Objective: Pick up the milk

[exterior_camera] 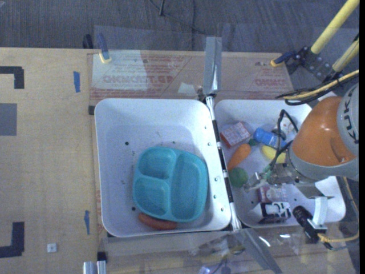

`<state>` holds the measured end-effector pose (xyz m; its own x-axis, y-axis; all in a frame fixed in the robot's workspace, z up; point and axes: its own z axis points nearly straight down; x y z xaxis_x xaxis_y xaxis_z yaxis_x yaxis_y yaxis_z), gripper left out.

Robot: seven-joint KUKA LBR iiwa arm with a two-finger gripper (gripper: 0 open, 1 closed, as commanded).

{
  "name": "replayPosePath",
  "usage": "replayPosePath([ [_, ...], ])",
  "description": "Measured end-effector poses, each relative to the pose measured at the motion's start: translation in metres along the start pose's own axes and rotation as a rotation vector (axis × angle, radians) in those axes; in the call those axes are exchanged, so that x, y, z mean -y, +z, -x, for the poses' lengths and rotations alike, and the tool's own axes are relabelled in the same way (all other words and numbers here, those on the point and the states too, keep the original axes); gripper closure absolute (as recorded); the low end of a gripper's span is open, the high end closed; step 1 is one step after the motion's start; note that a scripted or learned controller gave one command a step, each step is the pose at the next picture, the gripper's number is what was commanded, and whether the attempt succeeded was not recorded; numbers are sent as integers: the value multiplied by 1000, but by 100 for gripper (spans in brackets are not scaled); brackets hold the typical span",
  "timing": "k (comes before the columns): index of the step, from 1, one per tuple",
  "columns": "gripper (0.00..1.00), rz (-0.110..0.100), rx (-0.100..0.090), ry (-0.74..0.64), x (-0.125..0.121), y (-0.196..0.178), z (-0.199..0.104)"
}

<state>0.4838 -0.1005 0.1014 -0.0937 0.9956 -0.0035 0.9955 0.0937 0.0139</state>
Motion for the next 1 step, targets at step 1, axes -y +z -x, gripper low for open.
replayPosePath([
  [1, 0, -6, -1, -93, 4, 4, 15],
])
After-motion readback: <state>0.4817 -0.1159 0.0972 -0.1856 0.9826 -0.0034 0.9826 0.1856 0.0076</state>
